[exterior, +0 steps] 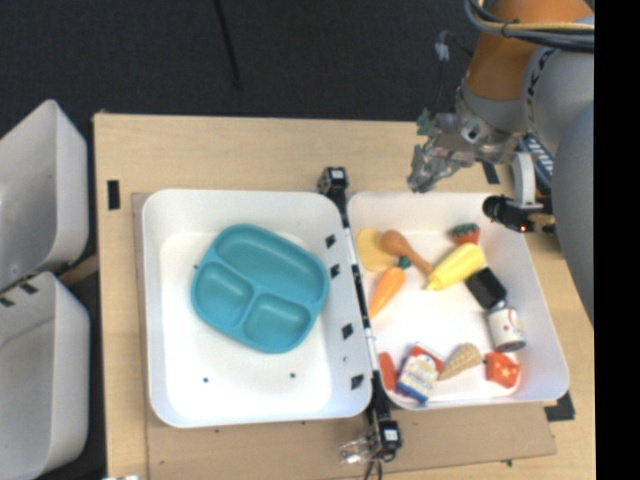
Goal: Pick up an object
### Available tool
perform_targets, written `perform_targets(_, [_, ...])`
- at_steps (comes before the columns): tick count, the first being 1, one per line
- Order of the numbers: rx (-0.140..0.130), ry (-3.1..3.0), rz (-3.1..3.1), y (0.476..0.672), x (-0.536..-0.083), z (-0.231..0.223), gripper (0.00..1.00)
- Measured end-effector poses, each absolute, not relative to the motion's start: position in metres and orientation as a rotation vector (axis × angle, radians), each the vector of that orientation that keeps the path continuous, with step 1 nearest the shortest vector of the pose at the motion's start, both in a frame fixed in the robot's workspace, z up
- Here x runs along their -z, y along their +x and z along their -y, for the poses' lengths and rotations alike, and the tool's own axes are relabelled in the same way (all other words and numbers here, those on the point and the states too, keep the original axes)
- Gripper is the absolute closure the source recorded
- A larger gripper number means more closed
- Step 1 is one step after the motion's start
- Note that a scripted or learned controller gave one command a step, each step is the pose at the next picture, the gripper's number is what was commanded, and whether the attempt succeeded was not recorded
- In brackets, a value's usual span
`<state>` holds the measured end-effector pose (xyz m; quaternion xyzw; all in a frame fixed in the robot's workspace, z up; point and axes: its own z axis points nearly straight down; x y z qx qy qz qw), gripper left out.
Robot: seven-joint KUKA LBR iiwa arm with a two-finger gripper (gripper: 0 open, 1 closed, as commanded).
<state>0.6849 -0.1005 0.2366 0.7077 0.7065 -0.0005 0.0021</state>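
Gripper (425, 176) hangs over the bench just past the far rim of the right bin (545, 313), near that bin's far left corner, with the grey arm (520, 48) and its orange band rising behind it to the upper right. Nothing can be seen between its tips, and the view is too small and dark there to tell how it stands.

All the loose things lie in the right bin, nearer the camera than the gripper and apart from it. Closest to it are a pale yellow disc (372, 250) with a brown drumstick (402, 249) lying across it, at the bin's far left. Just beyond these, a carrot (387, 288) lies slantwise by the left wall. A yellow corn (455, 267) lies mid-bin, with a small red and green piece (463, 234) above it and a black block (485, 287) touching its right end. A small can (505, 326) sits by the right wall. Along the near wall are a carton (418, 374), a cone (460, 360) and a red fruit (503, 369).

The left bin (165, 368) holds a blue tray (261, 287) with three wells, well apart from the gripper.
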Motion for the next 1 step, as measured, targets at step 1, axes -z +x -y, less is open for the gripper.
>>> perform_targets(1, [0.002, 2.217, -2.223, 0.6794, -0.2446, 0.0822, 1.00])
